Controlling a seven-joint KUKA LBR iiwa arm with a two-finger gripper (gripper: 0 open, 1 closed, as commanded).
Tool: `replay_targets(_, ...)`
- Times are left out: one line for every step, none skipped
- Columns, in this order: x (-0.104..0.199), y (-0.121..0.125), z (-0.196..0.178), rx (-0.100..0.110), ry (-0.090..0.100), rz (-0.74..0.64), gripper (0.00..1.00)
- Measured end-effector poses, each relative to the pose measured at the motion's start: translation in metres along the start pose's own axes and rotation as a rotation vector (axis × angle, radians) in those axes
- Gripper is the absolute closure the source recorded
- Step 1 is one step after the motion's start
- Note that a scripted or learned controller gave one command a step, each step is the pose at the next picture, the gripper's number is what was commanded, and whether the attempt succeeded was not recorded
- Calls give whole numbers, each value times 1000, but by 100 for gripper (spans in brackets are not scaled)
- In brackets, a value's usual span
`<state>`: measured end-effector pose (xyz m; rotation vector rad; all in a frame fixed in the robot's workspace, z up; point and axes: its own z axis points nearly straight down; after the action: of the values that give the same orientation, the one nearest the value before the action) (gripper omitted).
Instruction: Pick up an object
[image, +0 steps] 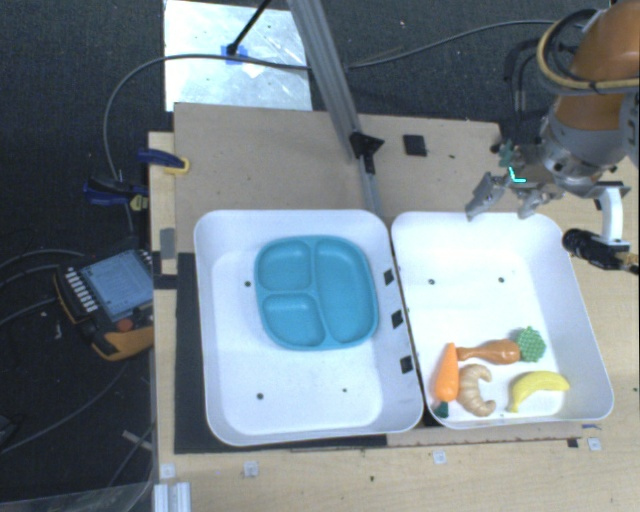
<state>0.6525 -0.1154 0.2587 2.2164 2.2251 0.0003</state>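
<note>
**Gripper hangs over the far rim, food toys lie at the near end**

On the left, the left bin (230, 400) holds a blue divided plate (317, 292), lying flat towards its far half. Just beside it, the right bin (470, 260) has a bare far half; its things are bunched in the near part. From left to right there: a carrot (446, 373), its long axis running near to far; a croissant (478, 390) curled just beside it; a drumstick (490, 351) lying across, left to right, close above both; a broccoli floret (531, 343) at the drumstick's right end; and a banana (537, 387) lying roughly left to right, a little apart from the rest.

The gripper (508, 197) hangs at the far rim of the right bin, its two fingers spread apart with nothing between them. All the toys lie well away from it, towards the near edge. The banana looks the easiest target, as it has free room around it; the fingers would likely need to close across its short width.
</note>
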Motion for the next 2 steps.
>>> replay_targets(0,0,-1,-1,0,0,0)
replay_targets(5,-3,43,2,0,1,0)
